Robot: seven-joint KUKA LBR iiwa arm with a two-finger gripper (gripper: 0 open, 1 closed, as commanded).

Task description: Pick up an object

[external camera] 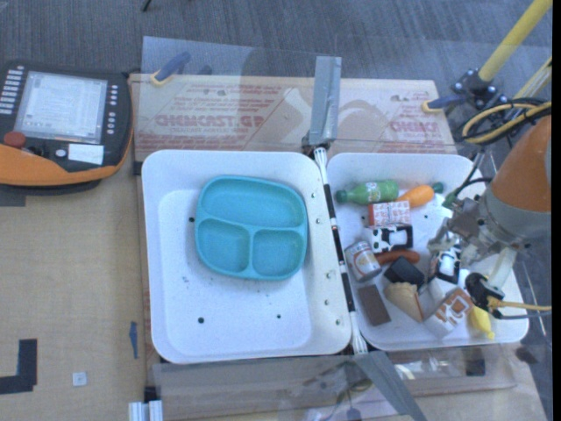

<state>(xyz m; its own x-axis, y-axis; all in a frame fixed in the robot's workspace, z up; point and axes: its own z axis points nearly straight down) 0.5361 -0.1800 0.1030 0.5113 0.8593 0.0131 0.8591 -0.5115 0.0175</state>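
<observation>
Grey carpet surrounds our bench (70, 288) and its two shallow white bins.
We see a turquoise three-compartment plastic tray (252, 227) in the left bin (166, 261); toy groceries crowd the right bin (456, 167), where our gripper (458, 246) hovers, its grip impossible to judge.

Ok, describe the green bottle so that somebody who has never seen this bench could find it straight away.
Look at the right-hand white bin, the one crowded with small toy foods. Along its far edge lies the green bottle on its side, white cap pointing toward the divider between the bins. It is the only green item there, and the orange carrot lies just to its right.
</observation>
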